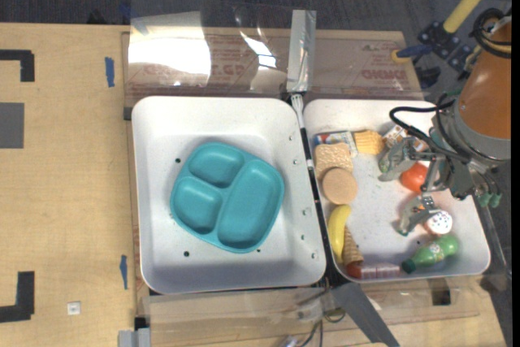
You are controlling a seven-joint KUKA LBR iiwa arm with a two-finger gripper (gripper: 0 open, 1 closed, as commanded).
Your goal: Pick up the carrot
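Here, one carrot [413,177], one banana [337,228].

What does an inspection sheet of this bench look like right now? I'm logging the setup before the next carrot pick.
Surface: two white bins side by side; left bin, right bin, on a wooden bench.
Job's things: orange carrot in the right bin, near its right side.
Clutter: teal divided plate in the left bin; banana, round cracker, corn, green bottle in the right bin.
Grippers: gripper low over the right bin, just below the carrot; grip state unclear.
Cables: black cable looping by the wrist.
Surroundings: clear plastic sheet behind the bins; dark floor.
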